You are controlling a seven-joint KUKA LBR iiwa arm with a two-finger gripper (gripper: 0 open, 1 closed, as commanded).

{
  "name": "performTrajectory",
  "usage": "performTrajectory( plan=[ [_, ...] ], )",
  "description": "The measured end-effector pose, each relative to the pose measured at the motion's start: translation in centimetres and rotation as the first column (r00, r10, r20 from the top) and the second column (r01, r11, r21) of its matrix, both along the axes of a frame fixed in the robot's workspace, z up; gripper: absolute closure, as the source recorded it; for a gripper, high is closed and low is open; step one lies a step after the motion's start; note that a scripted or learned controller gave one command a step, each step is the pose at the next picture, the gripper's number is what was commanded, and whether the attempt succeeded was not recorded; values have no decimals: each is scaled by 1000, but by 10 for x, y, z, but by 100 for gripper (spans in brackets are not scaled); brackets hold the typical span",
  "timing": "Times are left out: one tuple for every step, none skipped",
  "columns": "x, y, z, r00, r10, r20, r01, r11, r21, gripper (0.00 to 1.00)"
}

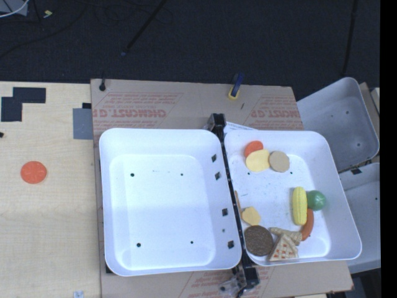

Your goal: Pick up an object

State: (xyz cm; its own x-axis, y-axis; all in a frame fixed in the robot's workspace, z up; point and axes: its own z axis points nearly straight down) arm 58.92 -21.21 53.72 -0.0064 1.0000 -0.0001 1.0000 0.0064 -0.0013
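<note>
While unheld, toys (pixel 278 197) in right bin (pixel 341 228)

Two shallow white bins: left bin (pixel 118 148), right bin (pixel 322 148). The right bin holds nine toy food pieces: one orange disc (pixel 253 148), one yellow disc (pixel 257 161), one tan disc (pixel 279 161), one corn cob (pixel 299 205), one green ball (pixel 316 200), one carrot (pixel 307 226), one small yellow piece (pixel 251 216), one brown cookie (pixel 258 240), one waffle wedge (pixel 283 248).

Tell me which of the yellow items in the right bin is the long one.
The corn cob, upright near the bin's right side, touching the green ball. The other two yellow pieces are roundish and flat.
</note>
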Motion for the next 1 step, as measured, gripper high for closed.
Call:
performTrajectory(
  plan=[
    [20,0,0,1000,-1,0,1,1000,0,100]
  ],
)
